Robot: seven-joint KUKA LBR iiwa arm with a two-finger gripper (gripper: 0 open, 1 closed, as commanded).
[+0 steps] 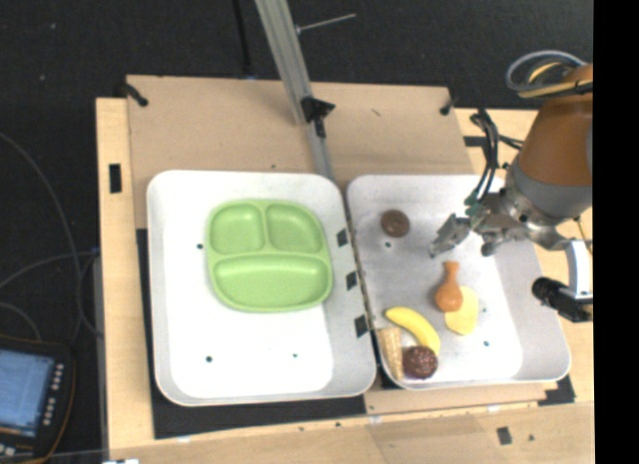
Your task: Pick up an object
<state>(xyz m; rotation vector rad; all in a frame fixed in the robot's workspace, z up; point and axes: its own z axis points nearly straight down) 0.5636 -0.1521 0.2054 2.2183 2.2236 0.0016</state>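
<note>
Look at your gripper (467, 232): it hangs over the upper part of the right bin (534, 367), its two fingers (444, 237) spread apart with nothing between them and touching no object. Below it lies the orange gourd-shaped toy (450, 290), just beside a pale yellow piece (463, 316). You see the brown ball (394, 223) to the gripper's left, and the banana (413, 326) and a dark round piece (420, 361) near the bin's lower left corner. The green divided plate (269, 255) sits in the left bin (175, 352). No writing can be read.
</note>
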